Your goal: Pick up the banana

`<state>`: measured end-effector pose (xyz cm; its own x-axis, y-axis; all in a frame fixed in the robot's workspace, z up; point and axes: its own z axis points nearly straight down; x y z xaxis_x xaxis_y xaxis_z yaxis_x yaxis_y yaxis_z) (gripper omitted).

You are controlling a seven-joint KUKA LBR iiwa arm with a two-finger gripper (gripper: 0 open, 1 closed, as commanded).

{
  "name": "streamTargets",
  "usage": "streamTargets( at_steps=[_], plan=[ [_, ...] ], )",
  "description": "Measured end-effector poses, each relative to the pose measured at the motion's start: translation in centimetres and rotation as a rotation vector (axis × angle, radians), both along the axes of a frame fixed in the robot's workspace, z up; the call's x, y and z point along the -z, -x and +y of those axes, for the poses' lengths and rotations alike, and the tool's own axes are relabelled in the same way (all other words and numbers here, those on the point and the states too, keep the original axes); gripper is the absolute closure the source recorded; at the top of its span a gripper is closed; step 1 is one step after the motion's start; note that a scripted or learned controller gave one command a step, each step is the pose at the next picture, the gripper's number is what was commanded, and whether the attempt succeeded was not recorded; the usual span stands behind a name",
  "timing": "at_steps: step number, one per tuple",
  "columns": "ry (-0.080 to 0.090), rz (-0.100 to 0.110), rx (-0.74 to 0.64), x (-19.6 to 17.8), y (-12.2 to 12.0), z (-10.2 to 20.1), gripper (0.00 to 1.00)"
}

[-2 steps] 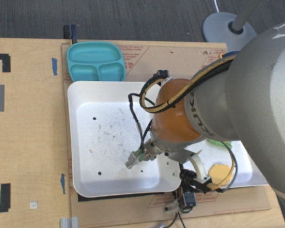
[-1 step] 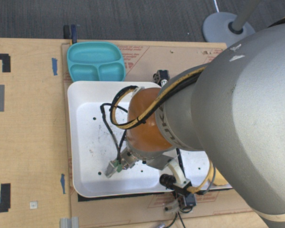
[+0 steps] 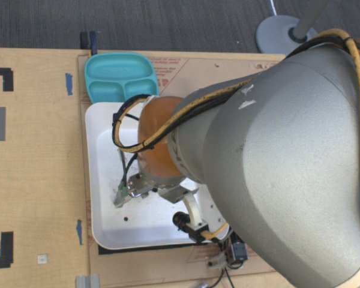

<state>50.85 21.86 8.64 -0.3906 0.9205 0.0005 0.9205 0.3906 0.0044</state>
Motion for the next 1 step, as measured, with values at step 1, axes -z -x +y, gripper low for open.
streamTargets(
  at_steps=[1],
  plan=[
    [0.002, 0.004, 0.135, -5.41, 1.8, -0.26, 0.0]
  ],
)
